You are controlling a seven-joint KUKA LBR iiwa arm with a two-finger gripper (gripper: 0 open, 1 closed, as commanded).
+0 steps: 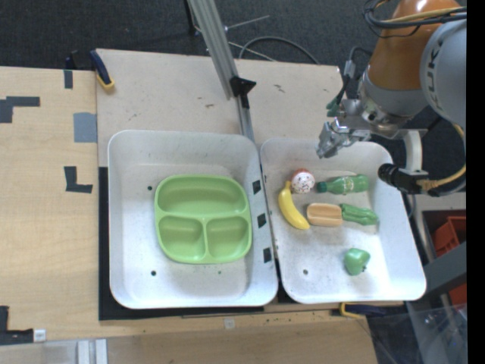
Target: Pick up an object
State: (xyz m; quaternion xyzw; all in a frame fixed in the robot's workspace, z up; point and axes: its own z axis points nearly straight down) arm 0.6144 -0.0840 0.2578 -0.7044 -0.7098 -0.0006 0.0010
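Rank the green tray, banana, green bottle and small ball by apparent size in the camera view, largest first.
1. green tray
2. banana and green bottle: they look alike in length, so unranked
3. small ball

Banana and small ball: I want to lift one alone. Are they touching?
Cannot tell. In the camera view the banana has its top end right under the ball, with no clear gap or contact.

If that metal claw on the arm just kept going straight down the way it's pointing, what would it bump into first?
Probably the bare floor of the right bin near its back edge. The gripper hangs above that spot, and the nearest items, the small ball and the green bottle, lie slightly nearer the camera. Depth is hard to judge from this slant.
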